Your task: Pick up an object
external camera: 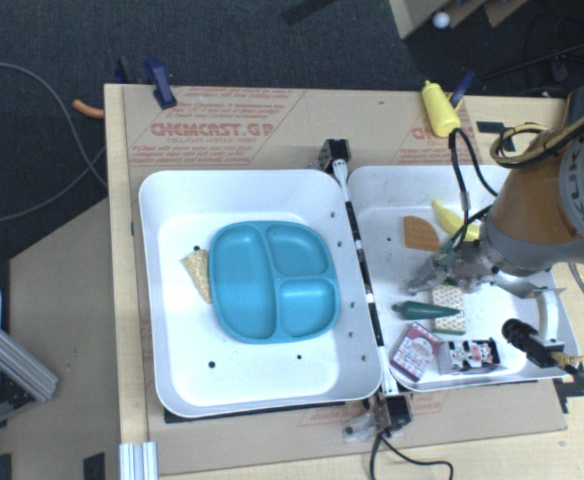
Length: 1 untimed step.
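I'm seeing a sky-blue three-compartment plastic plate (273,279) at centre-left in a glossy white plastic bin (172,358); lower right, a pink patterned packet (415,352).

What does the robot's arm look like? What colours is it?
The arm is fat and round, like a big pipe. It is grey, with a wide orange band above the wrist. Black cables loop beside it. At its end sits a small grey metal gripper, far thinner than the arm.

Arm (562,203) cut off at right edge, gripper (440,273) blurred among objects, tan piece (196,268) partly hidden under blue divided plate (272,280)
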Available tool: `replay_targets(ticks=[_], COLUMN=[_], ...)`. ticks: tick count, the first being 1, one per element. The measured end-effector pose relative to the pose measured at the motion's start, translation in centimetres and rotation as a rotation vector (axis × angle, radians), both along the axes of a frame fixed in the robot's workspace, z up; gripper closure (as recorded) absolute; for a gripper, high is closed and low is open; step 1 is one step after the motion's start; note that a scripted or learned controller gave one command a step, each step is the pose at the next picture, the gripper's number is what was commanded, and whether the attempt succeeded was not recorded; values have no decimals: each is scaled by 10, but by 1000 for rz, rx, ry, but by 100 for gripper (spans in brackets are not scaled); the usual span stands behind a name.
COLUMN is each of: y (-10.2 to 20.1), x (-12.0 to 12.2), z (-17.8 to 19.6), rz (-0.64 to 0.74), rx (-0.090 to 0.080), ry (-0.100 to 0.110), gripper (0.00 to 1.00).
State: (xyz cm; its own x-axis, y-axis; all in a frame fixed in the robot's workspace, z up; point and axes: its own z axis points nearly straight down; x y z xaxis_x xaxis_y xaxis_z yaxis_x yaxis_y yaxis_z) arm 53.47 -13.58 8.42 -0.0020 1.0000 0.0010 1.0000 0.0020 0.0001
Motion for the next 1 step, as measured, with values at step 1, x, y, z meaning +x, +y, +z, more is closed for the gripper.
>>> replay_targets(ticks=[1], y=[14], x=[-16], z=[0], rz=[-2], rx=[0], ry=[1], gripper=[0])
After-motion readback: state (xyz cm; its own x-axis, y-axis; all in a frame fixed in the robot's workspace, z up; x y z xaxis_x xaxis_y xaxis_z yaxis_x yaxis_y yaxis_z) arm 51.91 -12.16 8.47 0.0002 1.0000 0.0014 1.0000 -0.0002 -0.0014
